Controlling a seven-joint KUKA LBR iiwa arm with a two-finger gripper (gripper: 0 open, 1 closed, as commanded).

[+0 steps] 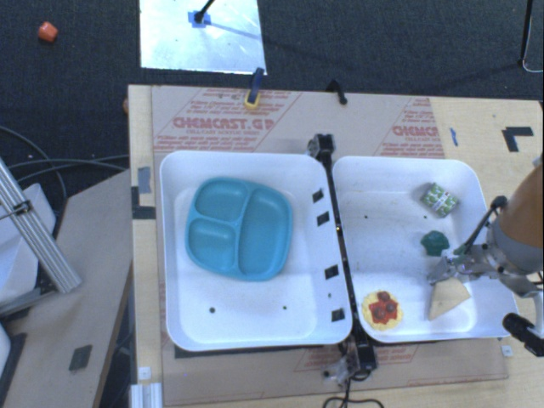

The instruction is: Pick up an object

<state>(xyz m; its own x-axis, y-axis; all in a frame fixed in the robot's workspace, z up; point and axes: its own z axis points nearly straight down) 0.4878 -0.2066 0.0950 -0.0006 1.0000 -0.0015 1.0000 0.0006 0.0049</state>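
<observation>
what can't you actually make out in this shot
- Claw, camera view: small and blurred, so its state and any contact with the tan wedge are unclear.
- Arm: cut off by the right edge.
- Green patterned object and dark green object: too small to identify.
- Round yellow item with red topping: details too fine to tell what it is.

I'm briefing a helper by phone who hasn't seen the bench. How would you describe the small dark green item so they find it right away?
Look in the right-hand white bin, along its right side. Between the pale green-and-white patterned packet nearer the top and the tan wedge nearer the bottom sits the small dark green lump, just left of the gripper. It is the bin's only solid dark green item, unlike the round yellow piece with red topping.
</observation>
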